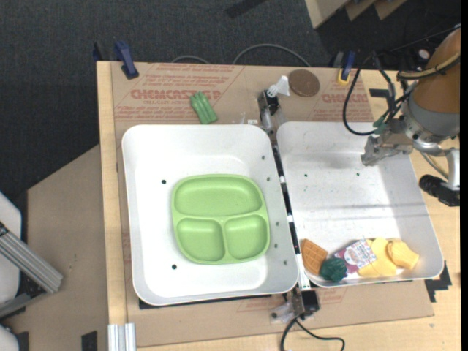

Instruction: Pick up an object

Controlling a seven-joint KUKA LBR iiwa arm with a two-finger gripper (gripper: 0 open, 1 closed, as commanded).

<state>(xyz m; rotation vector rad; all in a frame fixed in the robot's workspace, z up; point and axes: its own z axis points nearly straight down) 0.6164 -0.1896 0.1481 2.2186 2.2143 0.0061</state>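
**Toy pile sits well clear of the gripper — a miss is the main risk**

Nearest the camera, along the front wall of the right shallow white plastic bin (409,196), lies a tight cluster of small toys: a tan waffle-textured wedge (314,254), a dark green knobbly lump (335,270), a pink-and-white crinkly wrapper (358,254), a yellow soft-looking block (377,262) and a yellow-orange rounded piece (403,254). All touch or overlap each other.

Two-finger gripper (374,151) hangs over the far right part of that same bin, w/ bare bin floor beneath it. Can't tell if its jaws stand wide or narrow — too small and dark at this angle. Nothing visible between them, so no hold is claimed.

Relative to the jaws, the pile is well apart, toward the camera; the wedge and green lump lie further to the view's left, the yellow-orange piece roughly straight ahead toward the front wall.

Risks, as judgement:
- Closing at the current spot would prob. catch nothing, since no toy is near.
- Items are packed, so jaws may straddle two at once, or shove one aside & scatter the rest.
- Pile hugs the front wall; a finger could strike the rim or pin an item vs. the wall.
- Wrapper looks slippery and thin; may slide out.

Left white bin (146,218) holds a light green three-compartment plastic tray (219,218), far from the jaws, across the divide.
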